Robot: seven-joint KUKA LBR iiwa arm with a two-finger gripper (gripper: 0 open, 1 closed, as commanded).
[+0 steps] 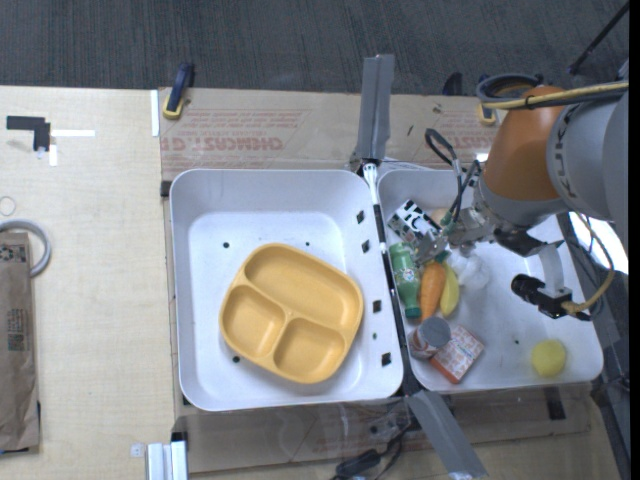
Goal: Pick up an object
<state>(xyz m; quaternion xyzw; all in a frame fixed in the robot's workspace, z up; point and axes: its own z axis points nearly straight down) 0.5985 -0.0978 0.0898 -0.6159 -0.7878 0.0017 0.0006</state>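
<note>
The arm [560,153] is seen reaching in from the right, bent down over the right bin [500,368]. The gripper [452,236] is lowered at that bin's left side, just above a carrot [432,288], a green bottle [405,273] and a yellow piece. Whether anything is gripped cannot be told. A yellow tray [290,313] is seen in the left bin [200,268], a ball [548,358] lower right.

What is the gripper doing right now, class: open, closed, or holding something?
Gripper: cannot be told; it sits low over the carrot and green bottle in the right bin.
</note>
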